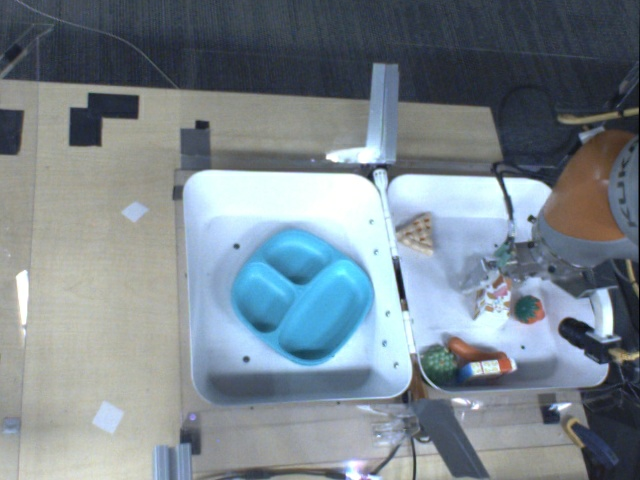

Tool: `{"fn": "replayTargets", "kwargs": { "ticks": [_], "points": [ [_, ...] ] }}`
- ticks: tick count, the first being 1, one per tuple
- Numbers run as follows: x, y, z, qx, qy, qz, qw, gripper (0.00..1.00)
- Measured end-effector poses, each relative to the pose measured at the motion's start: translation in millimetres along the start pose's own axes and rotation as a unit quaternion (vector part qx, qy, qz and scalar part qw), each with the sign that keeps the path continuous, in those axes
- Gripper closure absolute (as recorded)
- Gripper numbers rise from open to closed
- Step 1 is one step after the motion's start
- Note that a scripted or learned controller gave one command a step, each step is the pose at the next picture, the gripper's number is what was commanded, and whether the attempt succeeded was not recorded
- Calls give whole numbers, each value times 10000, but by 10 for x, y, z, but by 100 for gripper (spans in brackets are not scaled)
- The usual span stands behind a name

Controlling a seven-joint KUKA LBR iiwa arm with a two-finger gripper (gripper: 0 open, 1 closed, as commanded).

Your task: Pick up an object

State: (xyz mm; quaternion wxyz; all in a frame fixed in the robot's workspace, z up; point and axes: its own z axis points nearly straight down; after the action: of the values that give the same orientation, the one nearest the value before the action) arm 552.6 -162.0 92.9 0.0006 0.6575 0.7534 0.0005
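My gripper (500, 261) is down inside the right bin (450, 203), reaching in from the right under the arm's orange band (592, 193). Just below it lies a small white and orange packet (492, 300), close to or touching the gripper's tip. A green and orange ball (529, 310) rests just right of the packet. A pizza-slice toy (416, 233) lies near the bin's left wall. Along the front wall sit a green broccoli-like piece (437, 362), an orange carrot (466, 349) and a small bottle (486, 369).
The left bin (215, 218) holds a blue divided plate (302, 295). A metal post (384, 113) stands behind the wall shared by the bins. Cables and dark arm parts (590, 336) crowd the right bin's right edge.
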Motion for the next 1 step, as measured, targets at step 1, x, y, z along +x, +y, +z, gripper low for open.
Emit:
{"fn": "replayTargets", "kwargs": {
  "ticks": [1],
  "points": [
    [-7,26,-85,-17,-3,-8,10000,100]
  ]
}}
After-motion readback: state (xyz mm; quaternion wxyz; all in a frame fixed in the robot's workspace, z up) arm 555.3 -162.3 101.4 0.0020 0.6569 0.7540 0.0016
